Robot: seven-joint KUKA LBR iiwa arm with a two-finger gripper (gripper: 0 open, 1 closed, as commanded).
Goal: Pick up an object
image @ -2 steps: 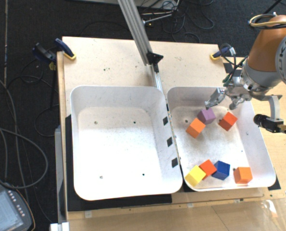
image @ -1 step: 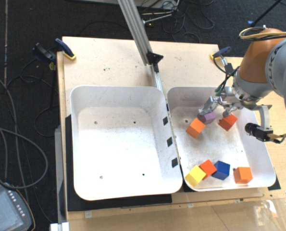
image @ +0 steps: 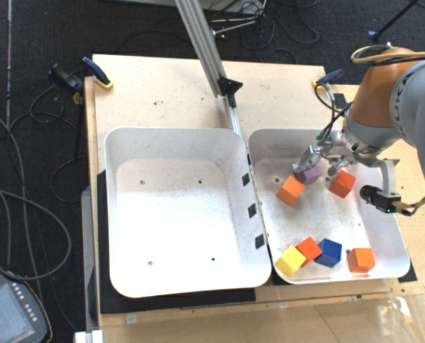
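My gripper (image: 318, 164) hangs low over the back of the right bin (image: 383, 224), its fingers open. A small purple block (image: 311, 174) lies right under the left finger, touching or nearly touching it, and is partly hidden by it. An orange block (image: 291, 189) sits just to the front left of the purple one. A red-orange block (image: 342, 183) lies to the right, beside the right finger. Nothing is lifted off the bin floor.
Along the right bin's front edge lie a yellow block (image: 291, 260), an orange block (image: 309, 248), a blue block (image: 329, 252) and another orange block (image: 361, 259). The left bin (image: 126, 191) stands beside it. A slanted metal rail (image: 201, 31) crosses the bench's back.
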